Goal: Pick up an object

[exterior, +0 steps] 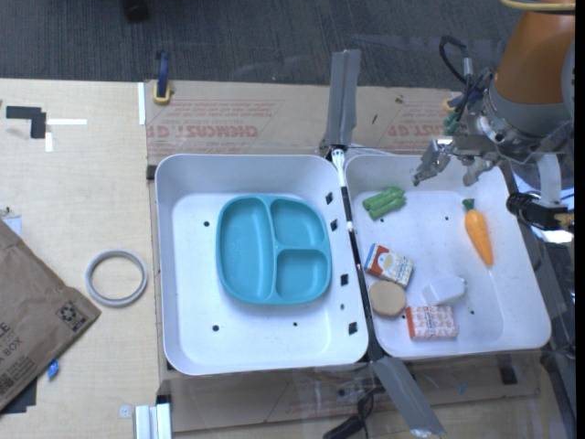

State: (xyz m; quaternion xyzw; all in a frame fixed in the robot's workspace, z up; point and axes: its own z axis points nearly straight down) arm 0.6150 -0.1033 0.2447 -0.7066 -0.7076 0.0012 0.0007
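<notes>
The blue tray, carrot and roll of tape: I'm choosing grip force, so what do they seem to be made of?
Blue tray: probably moulded plastic; even turquoise colour, rounded compartments, soft sheen.
Carrot: likely a plastic toy; uniform orange, smooth, with a green stub on top.
Roll of tape: looks like a pale, slightly translucent ring; the material is hard to tell.

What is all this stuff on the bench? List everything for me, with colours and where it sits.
Bins: two, white, side by side on the bench.
Divided plate: one, teal, middle of left bin.
Green vegetable: one, right bin, upper left.
Carrot: one, orange, right bin, right side.
Small cartons: two, red and white, right bin.
Round disc: one, tan, between the cartons.
White block: one, right bin.
Tape ring: one, grey, left of the bins.
Gripper: one, grey, over the right bin's far edge.
</notes>
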